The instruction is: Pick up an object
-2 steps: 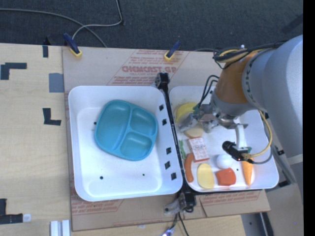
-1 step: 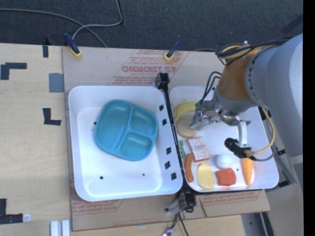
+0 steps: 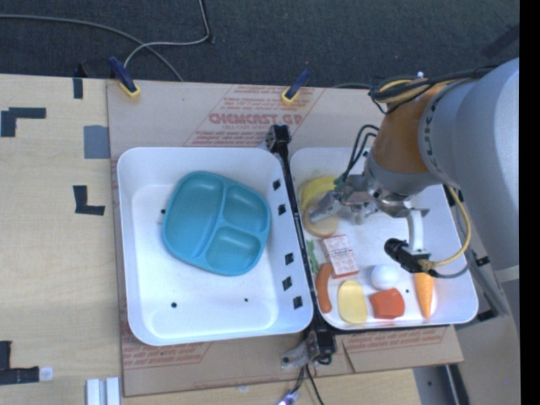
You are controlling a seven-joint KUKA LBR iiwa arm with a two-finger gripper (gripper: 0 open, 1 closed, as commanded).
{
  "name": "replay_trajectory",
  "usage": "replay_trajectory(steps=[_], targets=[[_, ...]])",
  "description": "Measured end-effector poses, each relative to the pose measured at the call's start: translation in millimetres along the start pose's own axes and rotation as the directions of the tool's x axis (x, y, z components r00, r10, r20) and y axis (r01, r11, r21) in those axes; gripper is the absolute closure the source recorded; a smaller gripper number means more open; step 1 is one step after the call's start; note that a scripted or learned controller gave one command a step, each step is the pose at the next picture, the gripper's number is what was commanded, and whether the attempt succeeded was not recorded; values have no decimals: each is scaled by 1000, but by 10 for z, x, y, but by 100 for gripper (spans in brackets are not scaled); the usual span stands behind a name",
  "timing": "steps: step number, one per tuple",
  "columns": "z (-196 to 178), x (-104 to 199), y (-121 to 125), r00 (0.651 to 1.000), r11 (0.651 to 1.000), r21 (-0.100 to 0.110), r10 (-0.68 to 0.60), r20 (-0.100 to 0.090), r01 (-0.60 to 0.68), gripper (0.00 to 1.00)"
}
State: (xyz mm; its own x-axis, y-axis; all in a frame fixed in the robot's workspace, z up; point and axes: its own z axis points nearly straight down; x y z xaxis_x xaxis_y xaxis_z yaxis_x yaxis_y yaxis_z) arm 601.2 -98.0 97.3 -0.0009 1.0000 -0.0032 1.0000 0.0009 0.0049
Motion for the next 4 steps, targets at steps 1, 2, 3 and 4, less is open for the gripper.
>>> replay_trajectory(steps=[1, 2, 3, 4], targets=[[121, -36, 647, 1000, 1000, 18, 0, -1, 0, 0], [123, -9, 655, 1000, 1000, 11, 1, 5, -1, 0], [123, -5, 645, 1000, 1000, 9, 1, 5, -1, 0], [124, -4, 654, 1000, 1000, 12, 1, 5, -1, 0]])
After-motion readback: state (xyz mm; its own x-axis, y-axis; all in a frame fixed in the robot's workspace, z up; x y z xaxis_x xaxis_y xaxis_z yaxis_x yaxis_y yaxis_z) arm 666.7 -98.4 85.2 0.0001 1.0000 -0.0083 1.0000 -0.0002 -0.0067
